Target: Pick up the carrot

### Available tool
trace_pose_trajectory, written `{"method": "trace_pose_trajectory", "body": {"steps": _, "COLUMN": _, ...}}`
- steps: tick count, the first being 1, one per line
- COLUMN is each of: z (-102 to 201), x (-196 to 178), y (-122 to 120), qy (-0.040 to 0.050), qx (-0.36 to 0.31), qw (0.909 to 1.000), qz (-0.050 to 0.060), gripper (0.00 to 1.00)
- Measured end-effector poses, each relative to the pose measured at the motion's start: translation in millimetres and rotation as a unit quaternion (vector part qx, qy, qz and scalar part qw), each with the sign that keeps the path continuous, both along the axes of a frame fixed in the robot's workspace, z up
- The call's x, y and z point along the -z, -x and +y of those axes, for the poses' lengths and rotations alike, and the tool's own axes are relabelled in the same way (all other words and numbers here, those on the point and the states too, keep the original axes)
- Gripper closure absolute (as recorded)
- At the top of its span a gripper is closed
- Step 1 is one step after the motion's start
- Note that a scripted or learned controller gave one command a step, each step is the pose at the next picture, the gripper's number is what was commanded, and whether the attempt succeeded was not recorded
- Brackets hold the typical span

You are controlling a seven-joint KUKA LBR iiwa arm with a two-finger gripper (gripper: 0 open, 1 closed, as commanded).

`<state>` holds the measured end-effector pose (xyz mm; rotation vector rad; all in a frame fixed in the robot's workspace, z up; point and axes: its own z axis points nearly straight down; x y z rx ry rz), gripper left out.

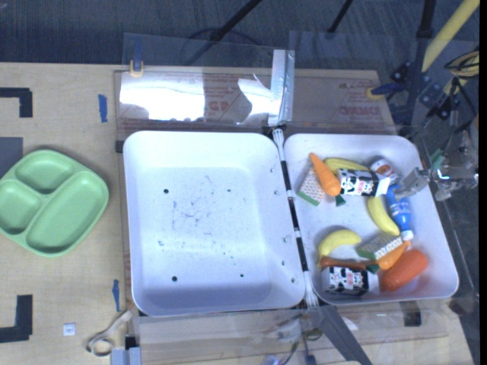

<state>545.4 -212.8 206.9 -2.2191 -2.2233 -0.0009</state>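
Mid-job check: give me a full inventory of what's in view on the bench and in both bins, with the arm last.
carrot: 1, orange, right bin, upper left, tilted
bananas: 3, yellow, right bin; top, middle right, lower left
cow-print cartons: 2, black and white, right bin; top and bottom
blue bottle: 1, right bin, right side
orange round item: 1, right bin, bottom right
left bin: 1, white
right bin: 1, white
divided plate: 1, green, bench left
gripper: 1, grey, over right bin's right edge
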Motion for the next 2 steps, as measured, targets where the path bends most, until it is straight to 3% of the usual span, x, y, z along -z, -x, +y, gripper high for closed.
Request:
{"method": "trace_pose_trajectory", "body": {"steps": 1, "z": 85, "x": 33, "y": -61, "qy": 0.0008, "qx": -0.121, "qw": 0.9927, "qz": -0.002, "gripper": 0.00}}
{"method": "trace_pose_trajectory", "body": {"steps": 2, "z": 78, "x": 23, "y": -72, "qy": 0.0015, "qx": -0.208, "qw": 0.9782, "qz": -0.002, "gripper": 0.00}}
